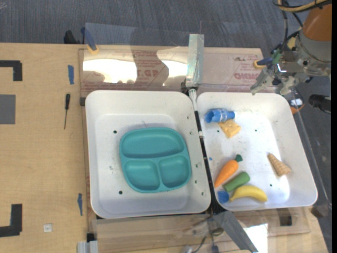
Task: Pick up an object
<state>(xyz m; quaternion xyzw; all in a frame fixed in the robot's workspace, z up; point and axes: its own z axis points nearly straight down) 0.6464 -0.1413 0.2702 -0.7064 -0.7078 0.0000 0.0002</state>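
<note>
The right bin [300, 141] holds several small toys. A blue bottle [218, 115] lies near its back left, with a yellow wedge [230, 129] just in front of it. An orange carrot [227, 172], a green vegetable [238, 181] and a yellow banana [250, 194] cluster at the front. A tan cone [279, 164] lies apart on the right. My gripper [273, 90] hangs over the bin's back rim, well above the toys, open, with nothing between its fingers.
A teal divided plate [154, 158] fills the middle of the left bin [97, 141]. A small blue piece [223, 196] sits by the banana. A clear panel with a taped post [195, 57] stands behind the bins. A screwdriver [66, 109] lies on the bench at left.
</note>
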